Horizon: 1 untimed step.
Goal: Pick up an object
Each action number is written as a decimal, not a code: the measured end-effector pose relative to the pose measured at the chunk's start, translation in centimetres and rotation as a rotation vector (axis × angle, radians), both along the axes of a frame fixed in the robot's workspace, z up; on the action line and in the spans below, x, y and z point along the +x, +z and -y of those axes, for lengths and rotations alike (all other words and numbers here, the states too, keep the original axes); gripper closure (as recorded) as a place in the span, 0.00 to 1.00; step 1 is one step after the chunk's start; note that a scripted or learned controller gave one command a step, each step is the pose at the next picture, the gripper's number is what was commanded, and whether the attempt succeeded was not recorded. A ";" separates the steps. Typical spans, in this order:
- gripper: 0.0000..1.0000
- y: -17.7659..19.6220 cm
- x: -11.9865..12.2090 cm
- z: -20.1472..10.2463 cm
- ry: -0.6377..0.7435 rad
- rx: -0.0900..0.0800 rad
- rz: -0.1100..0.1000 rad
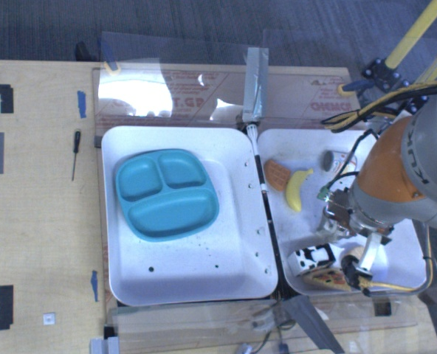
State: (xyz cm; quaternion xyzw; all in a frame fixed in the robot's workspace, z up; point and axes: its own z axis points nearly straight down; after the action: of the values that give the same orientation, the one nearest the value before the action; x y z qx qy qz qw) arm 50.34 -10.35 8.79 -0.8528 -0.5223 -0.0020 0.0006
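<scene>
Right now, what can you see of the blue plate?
The blue plate is a rounded tray, smooth like plastic, with three sections: two small ones at the far side, one big one nearer. It lies flat, a bit turned, on the floor of the left bin, touching only that.

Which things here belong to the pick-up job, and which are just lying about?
Job: tool; in the right white bin with it, yellow toy banana, orange-brown ridged piece, black-and-white patched block, small grey cylinder.

Probably lying about: blue divided plastic plate in the left white bin; thin dark screwdriver on the wooden bench.
</scene>
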 end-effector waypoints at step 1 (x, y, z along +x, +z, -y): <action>1.00 -0.1 -0.1 7.7 -0.571 -0.003 0.002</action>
State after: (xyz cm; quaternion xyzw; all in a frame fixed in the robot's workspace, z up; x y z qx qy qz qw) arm 50.22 -18.04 8.71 -0.9653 -0.2612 -0.0022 -0.0019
